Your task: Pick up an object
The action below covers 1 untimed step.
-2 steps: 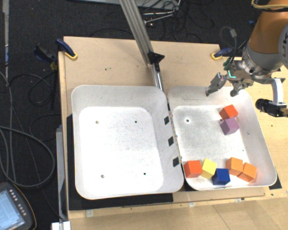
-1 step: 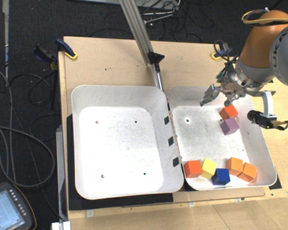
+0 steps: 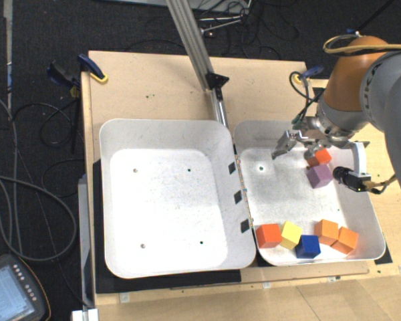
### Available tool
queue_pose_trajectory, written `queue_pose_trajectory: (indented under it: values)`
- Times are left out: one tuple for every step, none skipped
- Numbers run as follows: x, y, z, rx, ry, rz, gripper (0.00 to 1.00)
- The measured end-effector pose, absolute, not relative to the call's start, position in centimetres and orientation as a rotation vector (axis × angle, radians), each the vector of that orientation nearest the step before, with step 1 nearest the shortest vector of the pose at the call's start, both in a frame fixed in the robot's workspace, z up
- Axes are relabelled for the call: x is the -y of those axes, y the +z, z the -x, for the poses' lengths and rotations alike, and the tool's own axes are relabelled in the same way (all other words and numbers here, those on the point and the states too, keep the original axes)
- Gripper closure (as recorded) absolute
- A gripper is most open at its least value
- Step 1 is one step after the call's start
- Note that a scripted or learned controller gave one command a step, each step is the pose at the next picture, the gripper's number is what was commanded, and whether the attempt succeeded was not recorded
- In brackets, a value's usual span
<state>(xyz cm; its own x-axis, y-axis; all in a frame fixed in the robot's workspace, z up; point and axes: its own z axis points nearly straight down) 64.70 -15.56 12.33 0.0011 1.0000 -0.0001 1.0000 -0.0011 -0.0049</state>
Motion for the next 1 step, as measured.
queue_pose_trajectory:
  values:
    - [15.50,9.34,-64.67,2.220,0.004,2.220,0.00]
